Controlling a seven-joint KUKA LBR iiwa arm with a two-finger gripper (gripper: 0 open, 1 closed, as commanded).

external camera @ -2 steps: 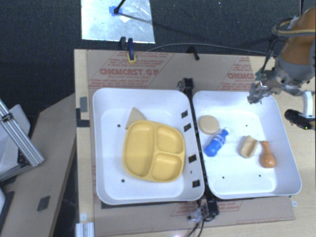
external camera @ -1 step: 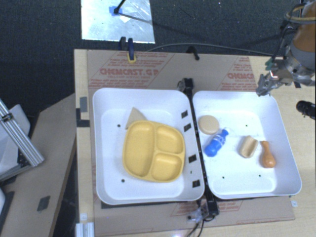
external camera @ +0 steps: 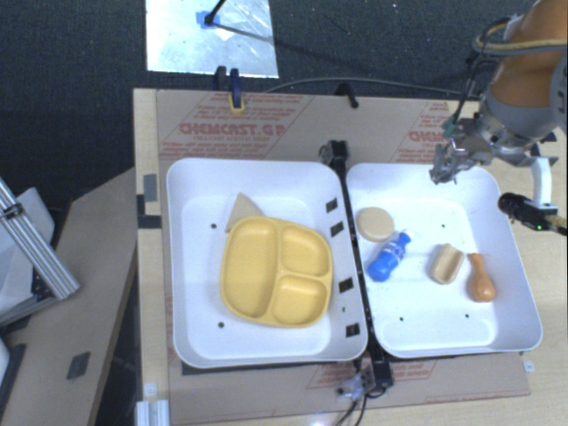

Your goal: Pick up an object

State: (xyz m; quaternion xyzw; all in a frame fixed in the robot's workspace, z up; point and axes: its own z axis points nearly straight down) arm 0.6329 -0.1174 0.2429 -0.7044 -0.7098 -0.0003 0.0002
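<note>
In the right bin (external camera: 417, 331) lie a round tan disc (external camera: 375, 224), a blue bottle (external camera: 389, 256), a tan bread-like piece (external camera: 446, 264) and an orange-brown pear-shaped piece (external camera: 480, 279). My gripper (external camera: 444, 169) hangs over the bin's far edge, above and behind these objects and to the right of the disc. Nothing shows between its fingers. The left bin (external camera: 200, 327) holds a yellow divided tray (external camera: 276, 271) with a tan wedge (external camera: 242, 209) peeking out behind it.
A black divider with clips (external camera: 348, 238) runs between the two bins. A black bracket (external camera: 525, 209) sticks out at the right bin's right side. The arm's grey and orange body (external camera: 528, 51) fills the upper right. An aluminium rail (external camera: 31, 247) lies at the left.
</note>
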